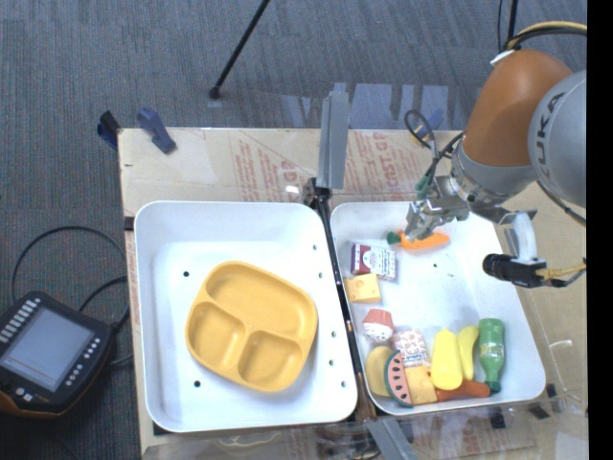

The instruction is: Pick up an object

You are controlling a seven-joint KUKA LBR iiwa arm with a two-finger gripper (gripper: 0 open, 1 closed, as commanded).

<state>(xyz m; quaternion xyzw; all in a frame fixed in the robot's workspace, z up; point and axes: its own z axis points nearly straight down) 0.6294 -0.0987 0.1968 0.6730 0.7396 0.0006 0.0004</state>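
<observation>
Closest to me, along the near edge of the right-hand shallow white bin (525, 324), sits a huddle of toy food: one watermelon wedge (419, 385), one yellow-green round fruit slice (379, 370), two yellow pieces (446, 360) side by side, one green plastic bottle (490, 349) and one orange carrot (469, 389) lying under them. Just behind are one small red-and-white piece (377, 325), one speckled pink-and-white piece (411, 345), one yellow cheese square (362, 287) and one dark red printed carton (373, 260). Farther back a second orange carrot with a green tip (421, 241) lies alone, and the grey arm's two-finger gripper (421, 218) hangs right over it, fingers pointing down; whether they are spread or pinching I cannot tell. The left-hand white bin (158, 257) holds one yellow three-compartment plastic tray (251, 326).
</observation>
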